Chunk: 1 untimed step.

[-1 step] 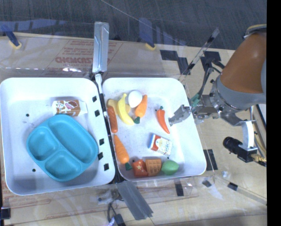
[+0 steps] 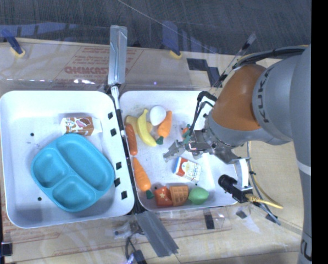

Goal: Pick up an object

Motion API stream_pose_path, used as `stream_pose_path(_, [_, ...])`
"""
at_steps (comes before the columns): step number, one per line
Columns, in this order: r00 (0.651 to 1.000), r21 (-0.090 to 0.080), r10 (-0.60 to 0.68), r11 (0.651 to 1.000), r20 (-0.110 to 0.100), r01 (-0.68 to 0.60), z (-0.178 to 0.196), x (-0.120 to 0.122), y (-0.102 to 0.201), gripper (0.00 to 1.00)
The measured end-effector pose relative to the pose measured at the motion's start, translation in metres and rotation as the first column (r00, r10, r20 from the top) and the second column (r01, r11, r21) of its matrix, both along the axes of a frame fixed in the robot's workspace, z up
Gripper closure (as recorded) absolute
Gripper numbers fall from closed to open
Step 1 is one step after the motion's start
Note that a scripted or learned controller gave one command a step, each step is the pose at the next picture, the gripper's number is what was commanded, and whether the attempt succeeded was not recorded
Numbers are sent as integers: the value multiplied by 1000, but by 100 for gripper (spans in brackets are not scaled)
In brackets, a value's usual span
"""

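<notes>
Carton (image 2: 187, 169), small, red-white, print unreadable, in right bin (image 2: 153, 95); tool (image 2: 177, 149) just above it, fingers' state unclear.

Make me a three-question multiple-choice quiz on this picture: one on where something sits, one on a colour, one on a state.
1. Where is the divided plate?
A. left bin
B. right bin
C. on the bench

2. What colour is that plate?
A. red
B. blue
C. yellow

3. How does the small milk carton in the right bin lie?
A. inside the plate
B. on the bin floor beside the gripper
C. stacked on the banana

Answers: 1 A, it fills the left bin. 2 B, plainly blue. 3 B, it rests on the white floor just below the gripper.
</notes>
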State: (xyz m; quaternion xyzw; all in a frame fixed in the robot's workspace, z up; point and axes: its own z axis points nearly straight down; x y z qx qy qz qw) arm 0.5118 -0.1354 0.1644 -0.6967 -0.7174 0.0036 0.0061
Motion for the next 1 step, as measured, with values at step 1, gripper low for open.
stream_pose_path(1, [1000, -6, -17, 1000, 21, 17, -56, 74, -38, 0])
